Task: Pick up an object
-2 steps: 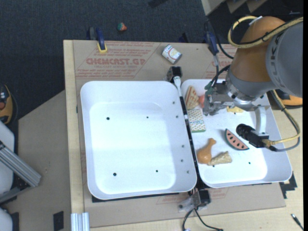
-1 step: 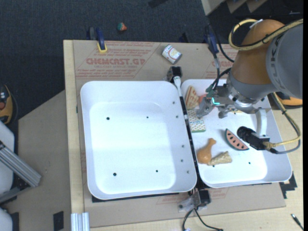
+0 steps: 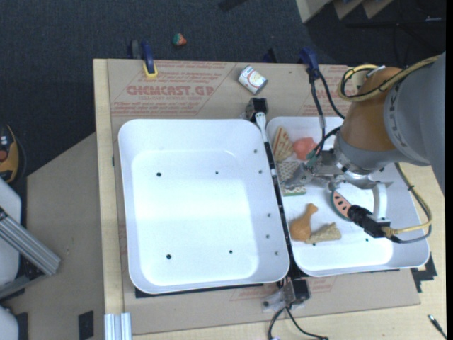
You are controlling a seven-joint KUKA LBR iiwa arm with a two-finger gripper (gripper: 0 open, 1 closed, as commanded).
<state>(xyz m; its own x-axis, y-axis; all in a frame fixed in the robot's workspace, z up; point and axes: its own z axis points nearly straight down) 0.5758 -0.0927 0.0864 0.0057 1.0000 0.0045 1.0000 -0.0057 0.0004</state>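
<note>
Looking into the right bin [image 3: 407,257], I see an orange duck-shaped toy [image 3: 305,222] near its front left, touching a tan wedge [image 3: 326,234]. A pink lump [image 3: 304,147] and a ridged beige piece [image 3: 282,145] lie farther back. The gripper [image 3: 316,166] hangs over the bin's middle; I cannot tell its opening.

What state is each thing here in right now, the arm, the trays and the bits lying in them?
Arm: reaching in over the right tray, low above the objects.
Gripper: down among the objects near the tray's left wall; grip not clear.
Right tray: holds several small objects.
Left tray: flat on the bench.
Pink object: lying beside the gripper.
Orange object: lying loose, apart from the gripper.
</note>
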